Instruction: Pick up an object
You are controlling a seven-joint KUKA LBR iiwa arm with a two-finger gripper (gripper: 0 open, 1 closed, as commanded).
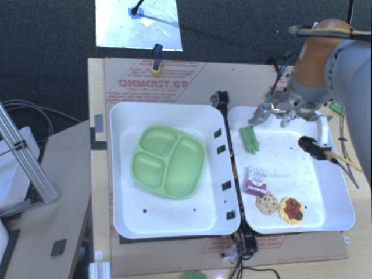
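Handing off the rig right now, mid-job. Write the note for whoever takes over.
Gripper: open, holding nothing, above the far end of the right bin.
Things: green toy lies just below the gripper in the view, by that bin's left wall. Pink packet, cookie and red-and-yellow toy sit toward its near side. Green divided plate is in the left bin.
Done: nothing lifted yet.
Left: pick one object, descend, grasp, lift. The green toy looks closest.
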